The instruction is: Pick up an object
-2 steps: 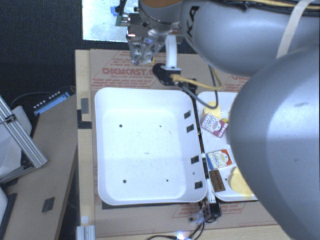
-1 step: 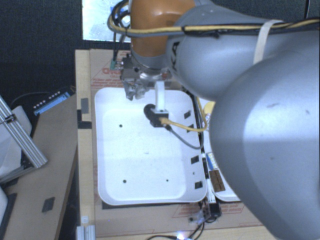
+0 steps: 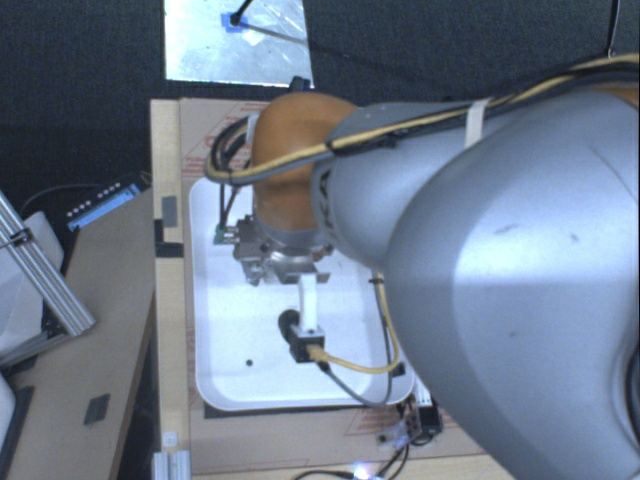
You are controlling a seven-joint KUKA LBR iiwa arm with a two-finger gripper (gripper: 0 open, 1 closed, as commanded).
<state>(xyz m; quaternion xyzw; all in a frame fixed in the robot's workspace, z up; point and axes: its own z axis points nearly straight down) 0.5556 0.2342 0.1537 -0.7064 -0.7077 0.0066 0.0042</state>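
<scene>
A: Looking for the pincer [image 3: 272,266] first.
B: Found under the orange band [image 3: 290,158], pointing down into the white bin [image 3: 212,373], over its far half.
A: Clenched or released?
B: Cannot tell from this slant; masked by the wrist above it.
A: Grasping anything?
B: Cannot tell that either.
A: And the thing to pick up?
B: Nothing surer to point at than a dark speck [image 3: 249,362] on the bin floor, nearer the camera than the pincer and a touch toward the view's left of it, well apart from it. Too small to name.
A: On the other side of the pincer?
B: Covered by the grey arm [image 3: 500,268], reaching in from the view's right.
A: Beyond the pincer?
B: A shiny sheet [image 3: 260,53] lying on dark cloth [image 3: 80,68] past the far bin rim, with a bit of blue tape [image 3: 232,23] on it.
A: Toward the view's left of the pincer?
B: Bare bench [image 3: 100,368] outside the bin, then a blue strip [image 3: 100,203] and a slanted metal rail [image 3: 45,278], all well apart from the pincer.
</scene>
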